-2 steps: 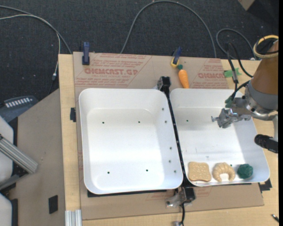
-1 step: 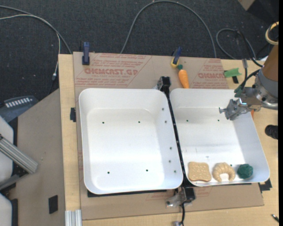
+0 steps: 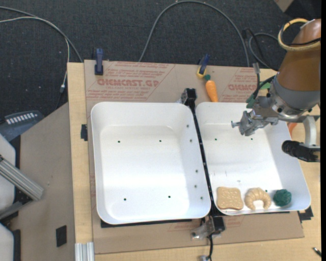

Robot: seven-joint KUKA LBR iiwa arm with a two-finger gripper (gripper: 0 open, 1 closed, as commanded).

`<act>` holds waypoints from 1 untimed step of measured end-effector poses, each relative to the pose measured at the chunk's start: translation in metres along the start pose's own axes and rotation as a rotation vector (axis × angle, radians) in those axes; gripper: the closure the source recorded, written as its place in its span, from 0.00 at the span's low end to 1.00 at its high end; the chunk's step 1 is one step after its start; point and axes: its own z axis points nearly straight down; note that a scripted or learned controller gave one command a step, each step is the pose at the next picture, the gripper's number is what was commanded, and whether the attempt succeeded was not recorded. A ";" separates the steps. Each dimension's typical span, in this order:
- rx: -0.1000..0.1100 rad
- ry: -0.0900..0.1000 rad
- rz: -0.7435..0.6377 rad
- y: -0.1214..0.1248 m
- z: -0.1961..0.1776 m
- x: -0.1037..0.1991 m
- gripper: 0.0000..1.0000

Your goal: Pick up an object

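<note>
White plastic makes up the 2 shallow bins, set side by side on a cardboard sheet point(image 3: 153, 81) printed with red lettering. The left bin point(image 3: 102, 153) has a bare floor marked by a few small dark dots. The right bin point(image 3: 224, 158) holds 3 small things, all lined up along its near edge: a tan, square toast-like piece point(image 3: 229, 198) nearest the divider, a pale croissant-shaped piece point(image 3: 257, 198) just beside it, and a dark green rounded object point(image 3: 282, 197) toward the near right corner. The 3 sit close together but apart from each other.

Beyond the right bin, on the cardboard, lies an orange carrot-shaped toy point(image 3: 211, 89), just below a blue clamp point(image 3: 204, 64); a second blue clamp point(image 3: 98, 60) grips the sheet's far left edge.

The arm comes in from the right, its orange band point(image 3: 301, 46) showing above the grey wrist. The gripper point(image 3: 248, 126) hangs over the far right part of the right bin, well apart from the 3 things at the near edge. Nothing appears to be between its fingers; the metal parts at its tip are small and cluttered, so how far apart the fingers stand cannot be told.

Black cables point(image 3: 178, 10) loop across the dark floor behind the bench.
</note>
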 end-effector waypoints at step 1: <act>0.001 -0.001 0.000 0.013 0.013 0.048 1.00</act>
